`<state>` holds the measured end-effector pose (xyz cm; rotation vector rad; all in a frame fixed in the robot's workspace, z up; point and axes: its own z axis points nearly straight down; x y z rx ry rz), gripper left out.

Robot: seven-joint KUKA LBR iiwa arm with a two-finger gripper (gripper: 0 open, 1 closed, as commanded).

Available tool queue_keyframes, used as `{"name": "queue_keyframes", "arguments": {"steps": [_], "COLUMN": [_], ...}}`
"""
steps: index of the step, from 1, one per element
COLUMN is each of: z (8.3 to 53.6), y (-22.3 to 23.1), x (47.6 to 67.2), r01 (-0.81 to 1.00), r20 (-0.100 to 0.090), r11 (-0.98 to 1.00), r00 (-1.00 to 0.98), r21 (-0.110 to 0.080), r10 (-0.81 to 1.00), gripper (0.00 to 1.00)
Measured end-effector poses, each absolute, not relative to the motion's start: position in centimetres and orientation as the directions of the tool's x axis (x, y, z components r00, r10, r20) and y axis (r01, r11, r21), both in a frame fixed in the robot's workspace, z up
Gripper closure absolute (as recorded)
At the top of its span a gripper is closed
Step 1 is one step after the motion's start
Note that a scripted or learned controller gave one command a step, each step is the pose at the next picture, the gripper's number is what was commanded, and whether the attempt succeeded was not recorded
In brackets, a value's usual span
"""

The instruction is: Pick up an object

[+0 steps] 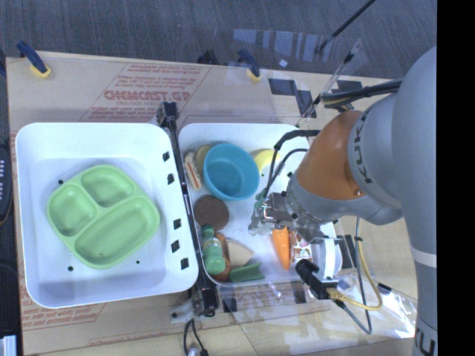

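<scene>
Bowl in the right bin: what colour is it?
Blue, seen clearly in the camera view: the bowl.

The arm [386, 162] hides the right bin's [223, 133] right wall and part of a yellow object [261, 156]. The blue bowl [231, 170] overlaps small items at the bin's left wall, too crowded to identify.

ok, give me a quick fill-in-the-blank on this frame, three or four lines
1. The green divided plate lies in the ____ bin.
2. The bowl in the right bin is ____ in colour.
3. The carrot sits just below the ____.
4. The green bottle lies below the round ____ disc.

Missing words: left; blue; gripper; brown
</scene>
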<state>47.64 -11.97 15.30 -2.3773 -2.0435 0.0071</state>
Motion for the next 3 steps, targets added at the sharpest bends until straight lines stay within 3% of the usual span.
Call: {"name": "queue_keyframes", "arguments": {"steps": [1,2,3], "z": [18.1,27.3,27.0], "y": [-18.3,-14.4,-14.5], "x": [47.6,55.0,54.8], "r01": [0.959,0.980,0.980], "r20": [-0.001,-0.001,0.001], "r11": [0.283,0.200,0.197], "r00": [-0.283,-0.200,-0.197], "r21": [-0.005,0.003,-0.003], "r10": [0.959,0.980,0.980], "gripper": [1.00,1.00,0.00]}}
